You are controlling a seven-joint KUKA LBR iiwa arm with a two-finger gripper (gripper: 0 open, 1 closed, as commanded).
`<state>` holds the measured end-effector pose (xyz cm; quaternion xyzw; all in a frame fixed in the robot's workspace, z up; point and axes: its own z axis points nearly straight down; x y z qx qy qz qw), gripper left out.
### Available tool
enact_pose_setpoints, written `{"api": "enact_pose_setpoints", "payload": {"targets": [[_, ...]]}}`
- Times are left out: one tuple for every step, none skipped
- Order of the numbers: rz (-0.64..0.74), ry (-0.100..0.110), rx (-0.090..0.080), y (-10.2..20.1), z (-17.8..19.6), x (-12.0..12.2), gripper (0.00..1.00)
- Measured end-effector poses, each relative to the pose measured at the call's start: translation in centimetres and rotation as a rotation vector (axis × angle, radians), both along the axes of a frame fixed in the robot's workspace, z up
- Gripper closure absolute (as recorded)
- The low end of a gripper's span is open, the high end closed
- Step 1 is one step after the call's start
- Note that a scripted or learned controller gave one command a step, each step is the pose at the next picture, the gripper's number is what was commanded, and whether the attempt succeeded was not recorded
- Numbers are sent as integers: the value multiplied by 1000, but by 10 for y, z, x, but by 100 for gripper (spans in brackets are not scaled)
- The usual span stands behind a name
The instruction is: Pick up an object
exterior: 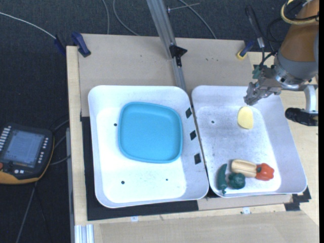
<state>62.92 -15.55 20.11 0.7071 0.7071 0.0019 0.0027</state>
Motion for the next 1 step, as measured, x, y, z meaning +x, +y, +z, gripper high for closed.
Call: {"api": "enact_pose_setpoints", "payload": {"targets": [[1,1,0,5,45,-3,100]]}}
